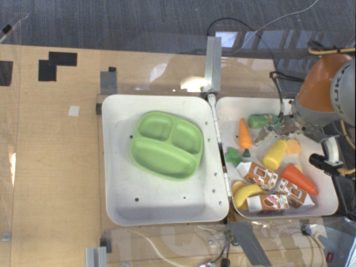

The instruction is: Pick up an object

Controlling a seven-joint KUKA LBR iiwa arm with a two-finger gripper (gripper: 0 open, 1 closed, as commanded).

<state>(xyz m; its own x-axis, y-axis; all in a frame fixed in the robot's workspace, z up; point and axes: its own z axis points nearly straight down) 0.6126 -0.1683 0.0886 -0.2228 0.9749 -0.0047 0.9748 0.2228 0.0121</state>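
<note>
My gripper is low in the right bin, near its far side. It sits just right of a green toy and just above a yellow bottle. I cannot tell whether it touches either. A small orange carrot stands to the left of them. Nearer the front lie a larger orange carrot, a banana, two brown-and-white packets and a small bottle. A small dark green piece lies by the bin's left wall.
The left bin holds a green divided plate. A metal rail rises behind the divider between the bins. The arm's orange band hangs over the right bin's far right corner, and black cables run behind it.
</note>
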